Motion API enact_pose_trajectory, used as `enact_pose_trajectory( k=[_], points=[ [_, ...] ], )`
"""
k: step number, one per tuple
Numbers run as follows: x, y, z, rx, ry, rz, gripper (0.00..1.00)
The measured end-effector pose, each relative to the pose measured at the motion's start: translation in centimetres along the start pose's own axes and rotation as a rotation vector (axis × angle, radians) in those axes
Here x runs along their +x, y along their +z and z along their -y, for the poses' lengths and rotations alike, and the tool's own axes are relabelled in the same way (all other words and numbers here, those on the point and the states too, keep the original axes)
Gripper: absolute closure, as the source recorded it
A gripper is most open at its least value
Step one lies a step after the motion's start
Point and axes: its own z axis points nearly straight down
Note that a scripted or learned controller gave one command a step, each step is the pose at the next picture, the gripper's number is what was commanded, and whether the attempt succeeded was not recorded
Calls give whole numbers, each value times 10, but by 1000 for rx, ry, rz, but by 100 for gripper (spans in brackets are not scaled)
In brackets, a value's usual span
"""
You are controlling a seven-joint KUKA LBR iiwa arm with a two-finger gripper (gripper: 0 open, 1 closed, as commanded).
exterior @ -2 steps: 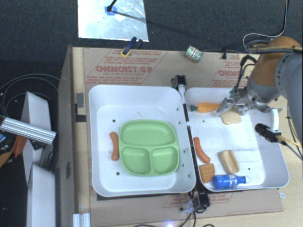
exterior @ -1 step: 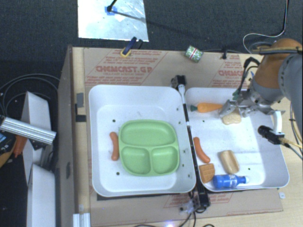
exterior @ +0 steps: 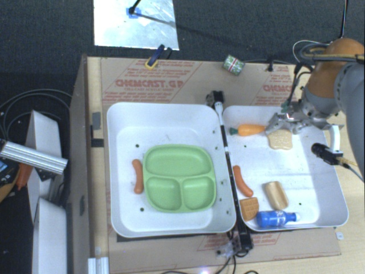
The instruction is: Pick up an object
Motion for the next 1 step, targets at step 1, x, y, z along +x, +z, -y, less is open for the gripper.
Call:
enact_pose_trajectory(
  k=[1],
  points=[
    [0,-12,-1,-4,-3,2,100]
  ],
)
